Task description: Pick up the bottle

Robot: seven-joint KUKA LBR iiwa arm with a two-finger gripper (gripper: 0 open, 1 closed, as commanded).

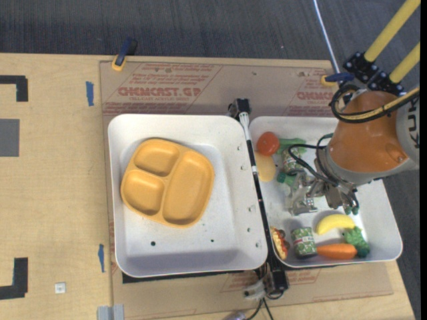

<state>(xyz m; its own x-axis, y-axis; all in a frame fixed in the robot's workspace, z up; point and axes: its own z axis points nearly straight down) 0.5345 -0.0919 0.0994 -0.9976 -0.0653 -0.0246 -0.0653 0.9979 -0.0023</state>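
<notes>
Surface [53,179]: tan board w/ cardboard sheet under two white bins. Left bin [127,245], centre-left of frame: holds one yellow-orange divided plate [167,182], three compartments, lying flat. Right bin [387,235], right of frame, edge-to-edge w/ left bin: toy food items. Tomato [267,143], red, upper-left corner of the bin. Pale yellow item [266,170] just below tomato, type not clear. Bottle [291,167]: probably the clear-looking item w/ green label in upper-middle of right bin, right of tomato, partly hidden by cables; id uncertain. Banana [335,224], yellow, lower right of bin. Carrot [337,251], orange, below banana, near bin's lower rim. Broccoli [359,239], green, touching carrot's right end. Small green can [305,241] left of carrot; red/yellow packet [279,243] at bin's lower-left corner. Arm: orange band [363,135] over the right bin's upper right, entering from right. Gripper [313,199] hangs over mid-bin, above banana, below-right of the bottle; jaws' state: cannot tell, metal parts too cluttered. Nothing seen between jaws.
</notes>
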